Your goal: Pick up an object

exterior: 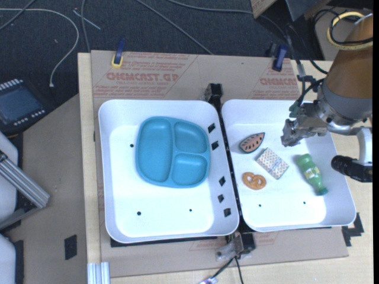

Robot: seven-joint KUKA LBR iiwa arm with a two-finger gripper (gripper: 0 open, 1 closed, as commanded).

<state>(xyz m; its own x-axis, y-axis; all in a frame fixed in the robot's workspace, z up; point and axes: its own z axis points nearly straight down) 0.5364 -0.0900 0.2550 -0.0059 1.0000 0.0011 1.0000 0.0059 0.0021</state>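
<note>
**White bins, small targets, and a grasp not yet begun**

White plastic makes up the two shallow bins: the left bin [118,218] and the right bin [284,215], both smooth, glossy and round-cornered, sitting side by side on a cardboard-topped bench [177,67]. The grey arm [349,70] with its orange band reaches in from the right. In the left bin lies a blue plate [173,151], hard, matte and moulded into three compartments.

The gripper [291,136] hangs over the upper right part of the right bin; it has nothing in its grasp, and how wide it stands I cannot tell. The things to pick all lie in that bin: a green bottle [311,173], rounded and slick, near the right wall; a checked packet [272,163], flat and rectangular, mid-bin; a brown leaf-shaped piece [252,142], ridged, just above the packet; and a small pretzel [254,181], knotted, with holes.

Risks, as I judge them: the packet, leaf and pretzel lie flat and low, so fingers may scrape the bin floor or close over air. The bottle could roll or squirt sideways if pinched off-centre. The leaf and packet lie close together, so a descent between them may nudge both.
</note>
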